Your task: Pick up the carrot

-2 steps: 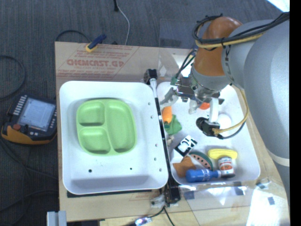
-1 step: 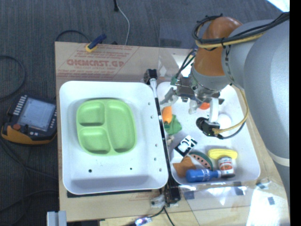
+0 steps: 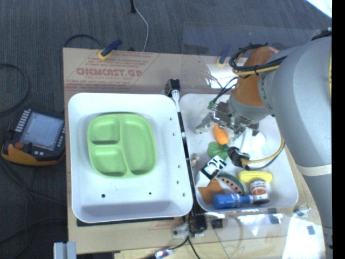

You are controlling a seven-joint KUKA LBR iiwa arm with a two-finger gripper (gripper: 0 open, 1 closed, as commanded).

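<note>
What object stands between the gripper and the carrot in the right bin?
Nothing visible does. The gripper is directly over the carrot in the right bin, at its orange end. A green piece lies just below the carrot, not in the way.

Your arm [image 3: 307, 96] comes in from the right side of the bench, its broad grey body lying over the right edge of the right-hand bin. The orange band [image 3: 250, 88] above the wrist sits over that bin's far half, and cables loop around it. Below the band the wrist tips downward, so your gripper [image 3: 226, 124] points into the bin, near its far left part, low above the floor.
</note>
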